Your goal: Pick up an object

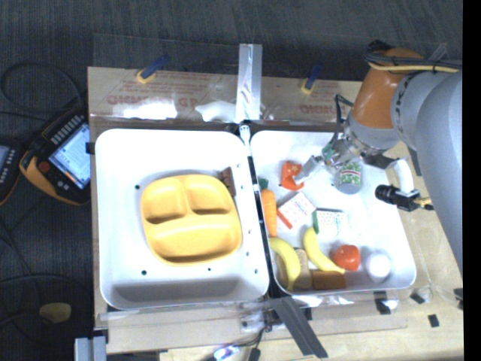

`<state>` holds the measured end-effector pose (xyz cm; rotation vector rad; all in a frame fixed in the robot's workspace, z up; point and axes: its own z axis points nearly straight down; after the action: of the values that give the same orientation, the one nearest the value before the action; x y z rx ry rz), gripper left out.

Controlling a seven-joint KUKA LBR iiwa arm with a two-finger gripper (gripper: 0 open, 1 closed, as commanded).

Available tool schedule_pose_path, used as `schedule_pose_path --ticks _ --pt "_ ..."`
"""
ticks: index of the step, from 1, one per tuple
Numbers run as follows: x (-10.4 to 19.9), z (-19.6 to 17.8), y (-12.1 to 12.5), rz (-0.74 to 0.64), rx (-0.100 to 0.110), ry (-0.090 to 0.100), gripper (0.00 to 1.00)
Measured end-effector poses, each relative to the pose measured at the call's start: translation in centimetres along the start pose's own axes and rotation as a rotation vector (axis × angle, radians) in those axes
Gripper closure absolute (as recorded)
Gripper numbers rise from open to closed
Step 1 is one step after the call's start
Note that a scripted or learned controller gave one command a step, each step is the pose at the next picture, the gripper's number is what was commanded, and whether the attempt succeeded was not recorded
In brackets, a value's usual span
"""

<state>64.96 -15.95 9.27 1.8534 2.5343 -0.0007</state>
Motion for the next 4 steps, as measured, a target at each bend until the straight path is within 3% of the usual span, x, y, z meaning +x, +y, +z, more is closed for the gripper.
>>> schedule_pose_path --ticks 1,2,3,4 --pt "5.1 -3.8 3.6 -0.178 0.001 -0.002 0.0" --pt "4.4 0.4 1.0 -0.4 -0.006 -0.004 0.0" --pt "3.1 0.4 2.3 0.044 -0.006 -0.003 0.0" --pt "3.0 -0.7 2.4 0.044 -0.008 -0.008 1.0"
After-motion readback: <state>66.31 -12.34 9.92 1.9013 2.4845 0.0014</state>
